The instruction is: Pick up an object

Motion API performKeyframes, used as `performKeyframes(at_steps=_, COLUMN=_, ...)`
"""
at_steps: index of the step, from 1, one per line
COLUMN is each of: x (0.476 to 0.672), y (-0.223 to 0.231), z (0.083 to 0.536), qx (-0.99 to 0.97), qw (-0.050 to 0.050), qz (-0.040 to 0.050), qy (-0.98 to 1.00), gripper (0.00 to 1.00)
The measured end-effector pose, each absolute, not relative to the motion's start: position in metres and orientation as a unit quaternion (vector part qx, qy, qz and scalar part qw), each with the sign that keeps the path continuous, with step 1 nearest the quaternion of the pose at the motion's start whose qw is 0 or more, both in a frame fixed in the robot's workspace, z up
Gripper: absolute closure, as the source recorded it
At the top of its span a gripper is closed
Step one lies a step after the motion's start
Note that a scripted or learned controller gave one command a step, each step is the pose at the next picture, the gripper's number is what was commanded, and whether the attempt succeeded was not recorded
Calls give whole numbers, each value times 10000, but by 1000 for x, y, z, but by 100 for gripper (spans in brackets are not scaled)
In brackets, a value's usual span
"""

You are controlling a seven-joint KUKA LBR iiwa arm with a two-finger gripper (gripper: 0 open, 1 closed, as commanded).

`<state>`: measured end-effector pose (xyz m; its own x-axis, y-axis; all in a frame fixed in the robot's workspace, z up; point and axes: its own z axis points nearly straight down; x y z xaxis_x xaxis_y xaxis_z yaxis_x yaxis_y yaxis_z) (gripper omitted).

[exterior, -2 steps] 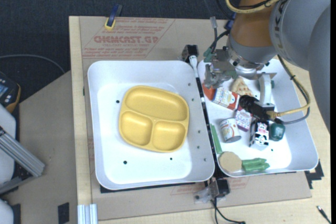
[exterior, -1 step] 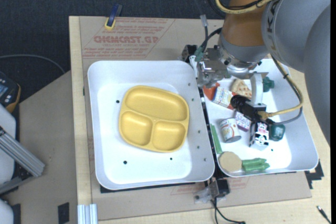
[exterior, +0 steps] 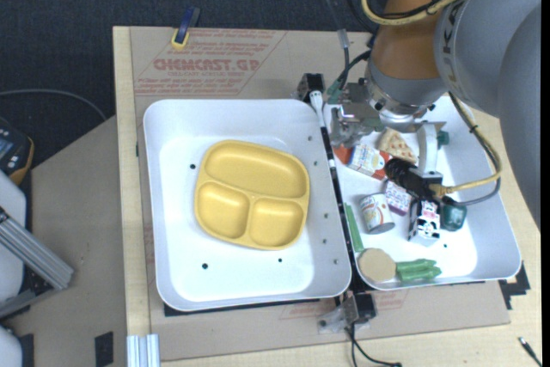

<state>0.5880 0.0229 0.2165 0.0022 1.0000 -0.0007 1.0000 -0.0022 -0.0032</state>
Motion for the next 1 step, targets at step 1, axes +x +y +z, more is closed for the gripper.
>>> performKeyframes(at_steps=1, x=591, y=25, z=217, qx=-7071, qw=-5, qz=1, qy=-7071, gripper=100)
